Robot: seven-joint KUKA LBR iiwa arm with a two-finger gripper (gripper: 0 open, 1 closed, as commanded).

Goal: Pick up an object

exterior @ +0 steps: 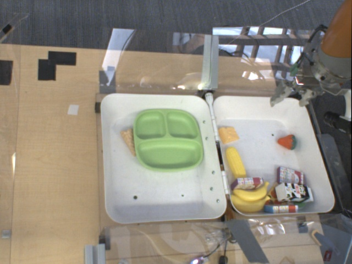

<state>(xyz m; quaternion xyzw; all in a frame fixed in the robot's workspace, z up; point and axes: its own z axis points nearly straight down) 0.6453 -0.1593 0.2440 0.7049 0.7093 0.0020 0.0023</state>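
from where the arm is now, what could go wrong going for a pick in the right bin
The banana, corn cob and small cartons crowd the right bin's near corner, so a grasp there could catch two things or slip. The strawberry lies alone but is small and rounded, so it may roll out. The gripper hangs above the far rim and could clip it descending.

arm: reaches in at upper right, orange band showing | pincer (289, 97): fingers spread, holding nothing

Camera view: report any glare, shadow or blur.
Camera view: bright glare on the clear panels behind the bins; soft shadow along the left bin near its front wall; the green divided plate and banana are sharp; the gripper looks slightly soft.
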